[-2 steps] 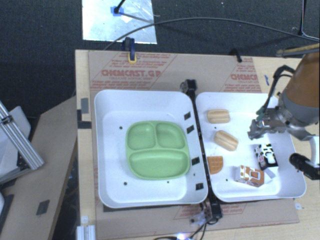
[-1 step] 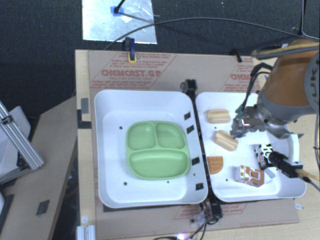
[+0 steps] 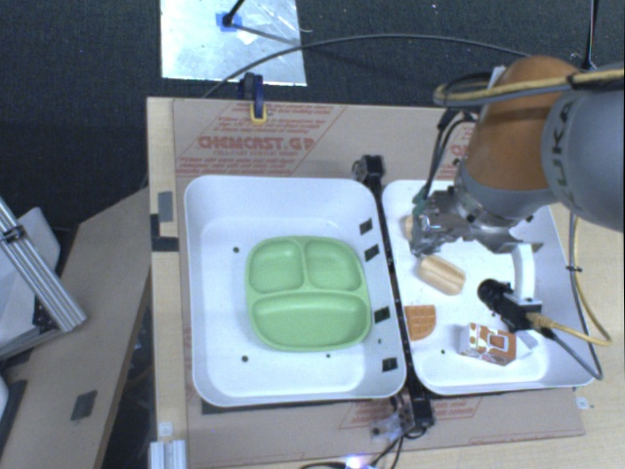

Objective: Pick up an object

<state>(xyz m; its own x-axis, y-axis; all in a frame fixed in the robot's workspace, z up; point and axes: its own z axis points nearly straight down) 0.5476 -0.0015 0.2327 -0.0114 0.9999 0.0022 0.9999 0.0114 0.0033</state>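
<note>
Camera view shows the gripper (image 3: 430, 233), its opening unreadable, just beside a tan roll (image 3: 441, 275) lying diagonally upper-left to lower-right.

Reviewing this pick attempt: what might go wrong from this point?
1. The tool sits close to the left wall of the right white bin; going down, it may clip that wall.
2. The tan cylindrical roll lies right beside the tool and looks round, so a nudge may send it rolling.
3. The flat orange piece lies low near that wall, likely hard to grip.
</note>
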